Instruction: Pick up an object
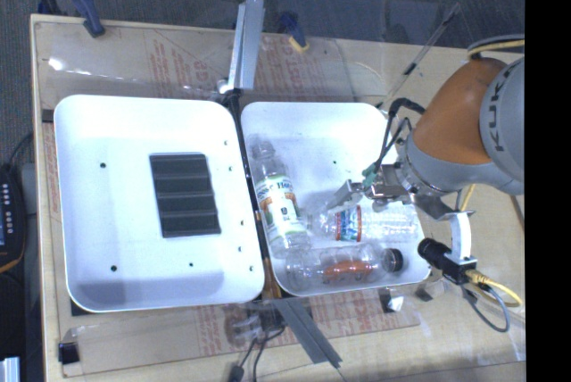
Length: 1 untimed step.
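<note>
The gripper (357,190) hung low in the right bin (308,117), above three clear plastic bottles; whether it was spread or pressed together could not be told. One bottle (278,203) lay along the bin's left wall, a second (370,224) beneath the gripper, a third (352,264) by the near wall. Judged light, smooth, prone to roll; the labelled mid-body suits best. Label print was illegible. The left bin (98,130) held a dark ribbed block (184,195).
</note>
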Each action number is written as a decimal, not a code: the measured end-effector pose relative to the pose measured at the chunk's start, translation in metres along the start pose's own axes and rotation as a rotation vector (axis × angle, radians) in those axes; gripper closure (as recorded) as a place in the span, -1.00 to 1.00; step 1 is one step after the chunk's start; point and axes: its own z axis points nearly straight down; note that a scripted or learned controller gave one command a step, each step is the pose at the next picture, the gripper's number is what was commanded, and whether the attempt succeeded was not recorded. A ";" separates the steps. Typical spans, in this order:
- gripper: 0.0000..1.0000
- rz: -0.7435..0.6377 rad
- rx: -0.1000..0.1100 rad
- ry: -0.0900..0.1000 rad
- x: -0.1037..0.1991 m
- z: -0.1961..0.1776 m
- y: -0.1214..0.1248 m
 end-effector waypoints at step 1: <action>-1.00 -0.047 -0.004 -0.001 -0.015 0.100 0.018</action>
